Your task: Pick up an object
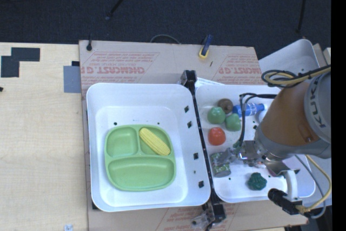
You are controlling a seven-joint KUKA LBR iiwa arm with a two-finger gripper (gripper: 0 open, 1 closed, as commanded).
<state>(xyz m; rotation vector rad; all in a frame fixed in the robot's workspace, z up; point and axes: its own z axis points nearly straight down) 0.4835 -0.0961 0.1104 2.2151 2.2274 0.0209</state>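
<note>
Objects for picking lie in the right bin (pixel 303 186): two green round pieces (pixel 217 114) and (pixel 233 123), a brown one (pixel 225 105) behind them, a red one (pixel 217 136) in front, a dark green lump (pixel 257 181) near the front wall, and a blue-and-white item (pixel 250 110) partly hidden by the arm. Pincer (pixel 221 162) sits low near the bin's left wall, just below the red piece; whether its fingers are spread or closed cannot be told, nor whether anything is held. Left bin (pixel 102 181) contains a light green divided plate (pixel 140 157) with a yellow corn cob (pixel 155 141) in its upper right compartment. Both bins rest on a cardboard sheet (pixel 135 65) whose red print, upside down in this view, is not clearly readable. Cardboard lies on a pale wooden bench (pixel 38 143) bearing dark patches. Dark carpet with loose cables lies beyond. A blue-and-yellow clamp (pixel 205 47) grips the cardboard's far edge.
</note>
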